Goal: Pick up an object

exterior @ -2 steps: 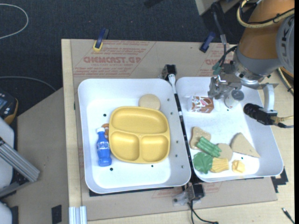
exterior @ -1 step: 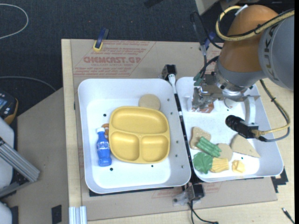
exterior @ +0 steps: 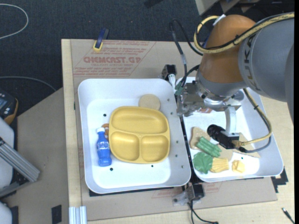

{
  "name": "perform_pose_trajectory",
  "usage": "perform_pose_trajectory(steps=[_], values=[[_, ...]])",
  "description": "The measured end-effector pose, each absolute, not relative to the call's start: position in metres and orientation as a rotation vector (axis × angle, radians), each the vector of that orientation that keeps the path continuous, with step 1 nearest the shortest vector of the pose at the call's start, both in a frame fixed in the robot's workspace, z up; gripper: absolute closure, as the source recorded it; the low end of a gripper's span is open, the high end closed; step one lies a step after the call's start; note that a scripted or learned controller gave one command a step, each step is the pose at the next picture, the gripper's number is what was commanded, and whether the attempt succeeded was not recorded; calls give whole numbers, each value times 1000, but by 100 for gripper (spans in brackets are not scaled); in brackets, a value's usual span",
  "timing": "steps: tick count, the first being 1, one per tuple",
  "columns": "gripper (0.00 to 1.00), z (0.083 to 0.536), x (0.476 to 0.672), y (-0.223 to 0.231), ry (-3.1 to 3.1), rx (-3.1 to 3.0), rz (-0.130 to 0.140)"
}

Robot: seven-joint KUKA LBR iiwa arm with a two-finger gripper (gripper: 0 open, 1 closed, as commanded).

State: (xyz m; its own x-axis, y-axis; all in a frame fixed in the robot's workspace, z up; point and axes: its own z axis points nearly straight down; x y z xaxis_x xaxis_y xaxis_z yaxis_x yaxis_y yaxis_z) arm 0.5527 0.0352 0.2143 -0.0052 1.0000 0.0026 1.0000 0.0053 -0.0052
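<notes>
Claw [exterior: 185,105] hangs just right of yellow tray [exterior: 139,134], about over the wall btwn bins. Can't tell if it's spread or pressed together; nothing seen pinched.

Likely picks: green toy veg [exterior: 208,147], corn piece [exterior: 220,164], cheese wedge [exterior: 238,166], all packed close, right of tray's near corner.

Risks, my guess:
- You drop straight down & claw hits the wall.
- In the pile it nips two or slips off.

Blue bottle [exterior: 103,149] sits tight against tray's left edge, awkward reach. Tan disc [exterior: 149,101] sits just behind tray.

A brown board [exterior: 117,55] with red lettering forms the tabletop, a yellow clamp [exterior: 98,43] on its far edge, dark carpet [exterior: 70,8] and a white cable [exterior: 27,18] beyond.
</notes>
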Motion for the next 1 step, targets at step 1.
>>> perform_pose_trajectory(steps=[1], values=[[100,216,547,51,-2221,-2216,2]])
